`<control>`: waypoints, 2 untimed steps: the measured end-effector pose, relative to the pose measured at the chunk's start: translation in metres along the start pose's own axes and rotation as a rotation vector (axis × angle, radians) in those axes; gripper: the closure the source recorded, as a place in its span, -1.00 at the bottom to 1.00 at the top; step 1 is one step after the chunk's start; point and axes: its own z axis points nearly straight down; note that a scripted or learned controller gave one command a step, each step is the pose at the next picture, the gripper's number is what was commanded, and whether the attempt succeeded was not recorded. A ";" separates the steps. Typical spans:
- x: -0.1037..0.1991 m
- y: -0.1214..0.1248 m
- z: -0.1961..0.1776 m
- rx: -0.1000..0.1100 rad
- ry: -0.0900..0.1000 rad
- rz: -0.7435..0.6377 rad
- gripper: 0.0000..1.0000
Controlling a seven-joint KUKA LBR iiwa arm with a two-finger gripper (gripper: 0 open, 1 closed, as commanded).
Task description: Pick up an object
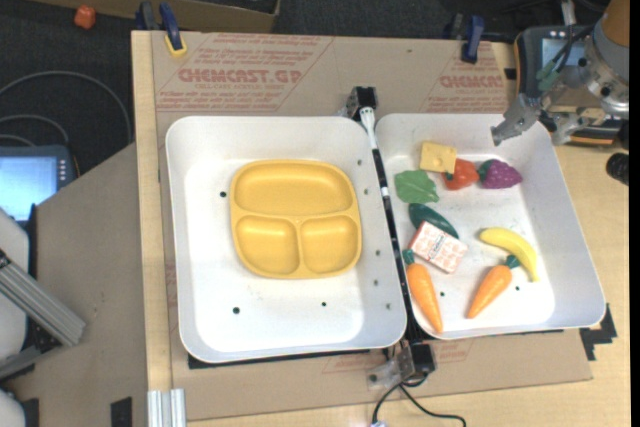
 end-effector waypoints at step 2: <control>-0.066 0.078 0.200 0.014 0.026 -0.005 -1.00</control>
